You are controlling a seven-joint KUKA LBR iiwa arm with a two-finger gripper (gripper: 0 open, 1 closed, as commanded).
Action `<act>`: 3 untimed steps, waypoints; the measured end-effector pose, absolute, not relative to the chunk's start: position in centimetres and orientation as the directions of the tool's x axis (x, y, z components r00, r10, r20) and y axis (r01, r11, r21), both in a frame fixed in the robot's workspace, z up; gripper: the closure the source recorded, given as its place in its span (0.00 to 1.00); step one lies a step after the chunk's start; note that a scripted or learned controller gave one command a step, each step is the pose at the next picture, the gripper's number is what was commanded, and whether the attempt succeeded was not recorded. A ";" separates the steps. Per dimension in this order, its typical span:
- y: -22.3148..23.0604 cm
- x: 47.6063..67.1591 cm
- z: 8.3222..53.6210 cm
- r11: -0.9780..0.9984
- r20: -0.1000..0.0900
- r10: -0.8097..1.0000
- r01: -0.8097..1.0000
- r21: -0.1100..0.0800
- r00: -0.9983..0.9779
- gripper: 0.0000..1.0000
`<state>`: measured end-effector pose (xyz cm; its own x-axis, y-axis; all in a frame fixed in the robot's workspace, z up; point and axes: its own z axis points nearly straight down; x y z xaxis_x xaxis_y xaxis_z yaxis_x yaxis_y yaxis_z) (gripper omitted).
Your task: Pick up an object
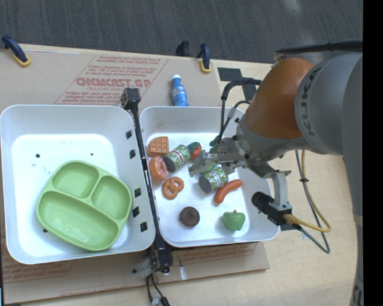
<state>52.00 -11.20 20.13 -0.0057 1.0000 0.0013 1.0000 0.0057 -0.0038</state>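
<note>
Gripper (207, 164) over right bin (258, 234), at green-labelled can (212, 178) | grip: cannot tell | board print: "CHEMCAST GP"

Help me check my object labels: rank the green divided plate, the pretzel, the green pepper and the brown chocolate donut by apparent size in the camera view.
1. Green divided plate, by far the largest.
2. Green pepper.
3. Pretzel and brown chocolate donut look about alike, and barely smaller than the pepper, so I would not rank those two.

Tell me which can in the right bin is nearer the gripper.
The can beside the red sausage, right at the gripper. The other can lies further left, by the waffle.
</note>
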 end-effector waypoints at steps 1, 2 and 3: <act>-12.8 55.9 9.4 0.006 -0.002 1.000 1.000 0.003 -0.006 0.00; -12.7 55.7 10.2 0.011 -0.002 1.000 1.000 -0.004 -0.011 1.00; -16.4 48.5 17.9 0.004 0.000 1.000 1.000 -0.002 -0.004 1.00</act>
